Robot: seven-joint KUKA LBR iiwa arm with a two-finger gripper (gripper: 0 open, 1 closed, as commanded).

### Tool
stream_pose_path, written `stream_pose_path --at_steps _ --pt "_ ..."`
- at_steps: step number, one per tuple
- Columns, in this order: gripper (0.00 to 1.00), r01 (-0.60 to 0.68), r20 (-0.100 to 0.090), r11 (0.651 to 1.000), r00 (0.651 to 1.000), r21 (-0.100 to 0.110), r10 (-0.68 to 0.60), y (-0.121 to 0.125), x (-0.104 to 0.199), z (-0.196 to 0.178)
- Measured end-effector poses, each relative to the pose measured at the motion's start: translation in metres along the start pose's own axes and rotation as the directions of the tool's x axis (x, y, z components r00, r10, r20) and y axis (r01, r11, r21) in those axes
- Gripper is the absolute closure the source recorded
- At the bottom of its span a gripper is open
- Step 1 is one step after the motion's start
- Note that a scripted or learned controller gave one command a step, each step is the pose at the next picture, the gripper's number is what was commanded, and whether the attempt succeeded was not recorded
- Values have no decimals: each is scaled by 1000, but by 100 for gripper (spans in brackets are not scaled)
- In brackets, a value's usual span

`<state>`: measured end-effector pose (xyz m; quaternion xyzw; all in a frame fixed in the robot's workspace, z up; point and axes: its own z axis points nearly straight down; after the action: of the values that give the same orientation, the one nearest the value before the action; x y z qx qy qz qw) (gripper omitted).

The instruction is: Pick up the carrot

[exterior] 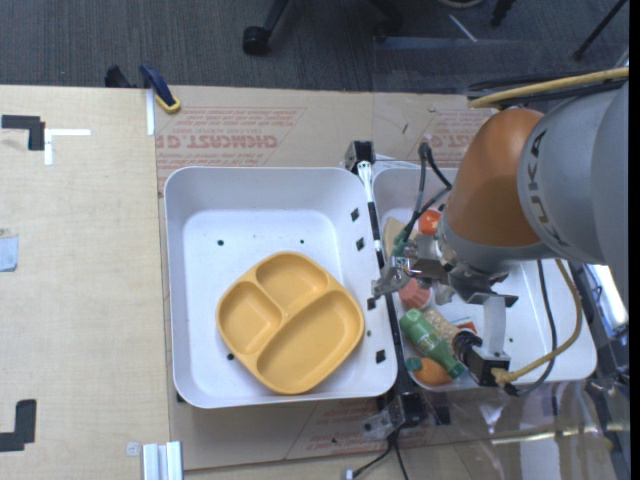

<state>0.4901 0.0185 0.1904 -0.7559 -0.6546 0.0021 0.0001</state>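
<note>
An orange piece taken to be the carrot (432, 371) lay at the near edge of the right bin (530, 313), just beside the lower end of a green bottle (428, 332) that rested on its side across the bin floor. The carrot's shape was partly hidden by the bottle and the robot's gear, so the name was given with some doubt.

The pincer (402, 276) hung over the left part of that same bin, close to the wall shared with the left bin (250, 218), and apart from the carrot, with the bottle between the two. How far the pincer stood open could not be told from this slant, and nothing could be seen in its hold. A reddish piece (416, 294) sat right under it; whether the two touched could not be made out.

A pale yellow-green piece (397, 236) lay farther back along the same wall, and a small orange-red piece (430, 220) showed beside the wrist. The grey arm (590, 178), with its orange band, reached in from the right and covered much of the bin.

In the left bin a yellow divided plate (290, 320) lay flat, its three compartments bare. Both bins stood on a cardboard sheet (250, 128) spread over the wooden bench (70, 268).
</note>
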Motion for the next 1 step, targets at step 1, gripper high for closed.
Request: stream_pose_path --at_steps 1 --pt "0 -84 17 996 996 -20 84 8 56 51"
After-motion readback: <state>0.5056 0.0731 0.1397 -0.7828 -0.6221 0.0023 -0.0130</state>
